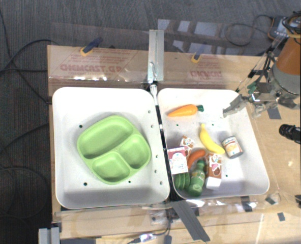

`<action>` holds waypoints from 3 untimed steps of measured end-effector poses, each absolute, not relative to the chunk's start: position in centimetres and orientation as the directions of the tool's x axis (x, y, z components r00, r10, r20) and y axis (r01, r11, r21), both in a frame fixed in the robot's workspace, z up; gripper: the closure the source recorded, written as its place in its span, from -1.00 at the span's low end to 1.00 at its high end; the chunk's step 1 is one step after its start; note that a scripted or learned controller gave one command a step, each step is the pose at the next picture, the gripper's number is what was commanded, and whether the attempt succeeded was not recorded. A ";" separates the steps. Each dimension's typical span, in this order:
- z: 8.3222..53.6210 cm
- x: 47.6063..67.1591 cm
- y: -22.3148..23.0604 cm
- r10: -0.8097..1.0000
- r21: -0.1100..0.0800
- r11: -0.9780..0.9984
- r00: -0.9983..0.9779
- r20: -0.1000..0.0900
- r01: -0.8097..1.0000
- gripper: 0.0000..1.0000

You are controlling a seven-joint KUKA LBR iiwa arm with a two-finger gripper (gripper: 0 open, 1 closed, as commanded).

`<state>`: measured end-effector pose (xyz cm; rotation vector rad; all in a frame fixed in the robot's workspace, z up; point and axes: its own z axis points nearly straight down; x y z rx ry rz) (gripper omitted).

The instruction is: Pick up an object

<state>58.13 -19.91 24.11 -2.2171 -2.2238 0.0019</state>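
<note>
Two white bins (64, 187) hold a lime-green tray (114, 149), an orange carrot (183, 111) with a dark green tip, a yellow banana (210, 140), and a green bottle (196, 181) near the right bin's front edge.

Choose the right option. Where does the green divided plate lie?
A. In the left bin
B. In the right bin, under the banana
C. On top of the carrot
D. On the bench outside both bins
A: the green divided plate lies in the left bin, while the carrot and banana lie in the right bin.
</note>
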 end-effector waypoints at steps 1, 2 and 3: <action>21.7 53.1 -17.7 0.999 -0.002 0.044 -0.044 -0.001 0.999 -1.00; 8.9 52.5 -15.0 1.000 0.011 0.012 -0.012 -0.002 1.000 -1.00; 9.9 52.6 -15.0 1.000 0.012 0.013 -0.013 -0.003 1.000 1.00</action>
